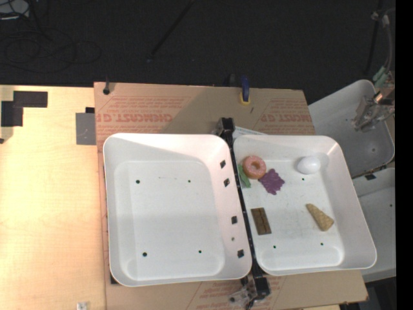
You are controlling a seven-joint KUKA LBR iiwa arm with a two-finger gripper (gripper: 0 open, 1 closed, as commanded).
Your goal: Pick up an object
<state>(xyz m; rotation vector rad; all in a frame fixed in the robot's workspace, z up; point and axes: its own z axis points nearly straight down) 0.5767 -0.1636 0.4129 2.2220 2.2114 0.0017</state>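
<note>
Your gripper (pixel 373 108) sits off the right bin (pixel 361 237) at 2 o'clock; open/closed, can't tell. Donut (pixel 253 166) & white ball (pixel 308 165) lie approx 8 o'clock from it.

we see two smooth white plastic-looking bins (pixel 122 154), faintly glossy, on matt brown printed cardboard (pixel 193 112), a pale wood-grain bench top (pixel 45 199), a matt pink ring (pixel 254 166), a bumpy purple cluster (pixel 273 181), a smooth white ball (pixel 308 165), a flat brown textured bar (pixel 261 221), a rough tan cone (pixel 319 216)
</note>
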